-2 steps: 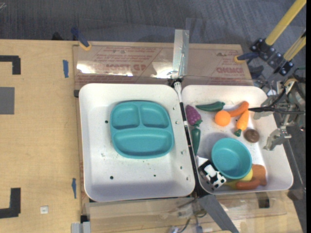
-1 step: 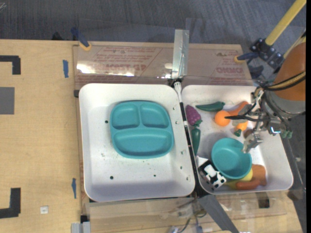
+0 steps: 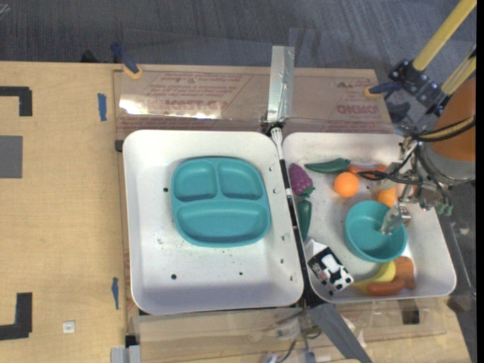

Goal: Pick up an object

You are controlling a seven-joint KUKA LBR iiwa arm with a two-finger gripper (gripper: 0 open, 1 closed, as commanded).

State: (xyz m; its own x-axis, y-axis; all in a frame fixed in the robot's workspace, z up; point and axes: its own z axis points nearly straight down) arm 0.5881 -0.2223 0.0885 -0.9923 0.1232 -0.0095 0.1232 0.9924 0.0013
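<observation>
The gripper (image 3: 395,219) hangs over the teal bowl (image 3: 372,233) at its 3 o'clock rim; finger state unclear. Closing there could clip the rim and tip the bowl.

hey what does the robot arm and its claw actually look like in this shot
The arm enters from the right edge: a rounded grey body with a broad orange band. Dark and orange cables loop from it toward the wrist. The claw is small, metallic silver-grey, with thin fingers and bare wiring around its mount. Its finer details are too small to make out.
</observation>
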